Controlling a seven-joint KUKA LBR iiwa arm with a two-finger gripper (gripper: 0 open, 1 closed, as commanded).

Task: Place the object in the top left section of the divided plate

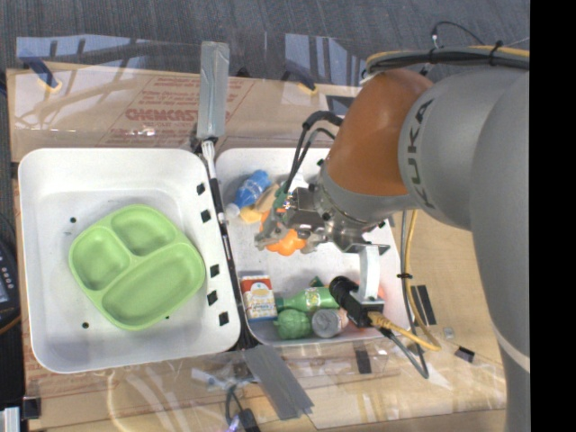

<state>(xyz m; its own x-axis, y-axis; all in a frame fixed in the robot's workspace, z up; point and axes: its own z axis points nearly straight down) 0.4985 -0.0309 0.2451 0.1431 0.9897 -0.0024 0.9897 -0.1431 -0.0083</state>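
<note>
Reaching in from the right edge of the desk (450,378), the grey arm (468,151) bends over the right bin (270,164). Its orange band (378,133) sits high above that bin's far half, and the wrist angles down and to the left. The claw (290,219) hangs low over the middle of the right bin, nearer its left wall. The wrist housing covers it from above, so I cannot tell whether the claw is open or closed.

An orange object (286,244) lies right at the claw, its near side peeking out beneath. Most of it is covered. The visible part runs with its long axis roughly from the bin's left wall toward the right. Which way it points is unclear, and so is whether the claw has hold of it.

A blue bottle (253,187) lies toward the right bin's far left corner. Along the near edge sit a small red-and-white carton (259,297) and, beside it, a green bottle (306,300) on its side.

In the left bin (54,196) the green divided plate (135,266) lies flat near the middle, well apart from the orange object. It is turned at a slant, its two small sections toward the far left and its large section toward the near right.
</note>
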